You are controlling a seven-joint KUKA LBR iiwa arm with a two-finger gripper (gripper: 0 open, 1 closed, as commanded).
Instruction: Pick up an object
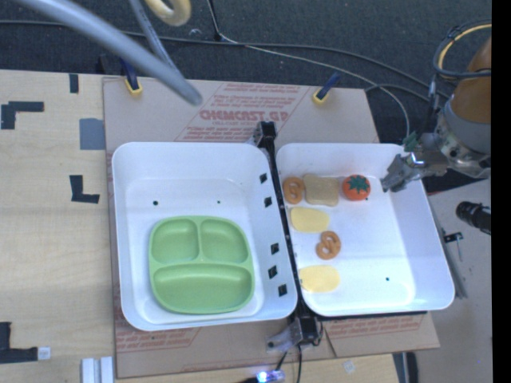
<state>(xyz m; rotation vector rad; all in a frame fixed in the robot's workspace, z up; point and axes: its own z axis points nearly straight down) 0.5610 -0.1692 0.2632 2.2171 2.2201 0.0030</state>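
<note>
As the gripper (pixel 397 175) hovers at the tomato's (pixel 357 187) three o'clock, it's lining up. Fingers' state? Can't tell.

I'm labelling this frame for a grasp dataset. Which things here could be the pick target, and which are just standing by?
Belonging to the job:
tomato
toast slice
two pretzels
two yellow pieces
right bin
gripper

Lying about:
green divided plate
left bin
cables
</note>
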